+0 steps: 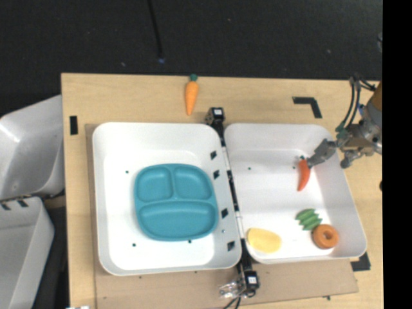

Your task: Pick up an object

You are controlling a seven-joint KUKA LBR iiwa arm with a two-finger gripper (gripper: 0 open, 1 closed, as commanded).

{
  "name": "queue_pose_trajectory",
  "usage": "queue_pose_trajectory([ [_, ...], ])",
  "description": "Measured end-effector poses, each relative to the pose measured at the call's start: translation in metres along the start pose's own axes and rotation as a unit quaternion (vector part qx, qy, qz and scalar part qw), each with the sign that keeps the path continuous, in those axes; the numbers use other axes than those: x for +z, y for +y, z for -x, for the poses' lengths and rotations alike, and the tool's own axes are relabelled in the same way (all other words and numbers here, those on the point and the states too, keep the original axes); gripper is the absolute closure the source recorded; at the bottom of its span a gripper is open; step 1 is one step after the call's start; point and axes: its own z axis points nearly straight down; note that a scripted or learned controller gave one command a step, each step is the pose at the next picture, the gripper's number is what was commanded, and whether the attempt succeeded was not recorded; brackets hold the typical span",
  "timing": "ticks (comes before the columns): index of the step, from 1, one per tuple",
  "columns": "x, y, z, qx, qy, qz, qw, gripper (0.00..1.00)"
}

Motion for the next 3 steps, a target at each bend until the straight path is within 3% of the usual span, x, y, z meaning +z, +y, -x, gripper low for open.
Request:
queue_pose_trajectory([
  [1, -0.008, 0.003, -0.001, -0.002, -0.002, 0.006, 1.0, 0.0],
  [3, 0.095, 0.008, -0.004, -0.001, -0.001, 0.005, 1.0, 0.0],
])
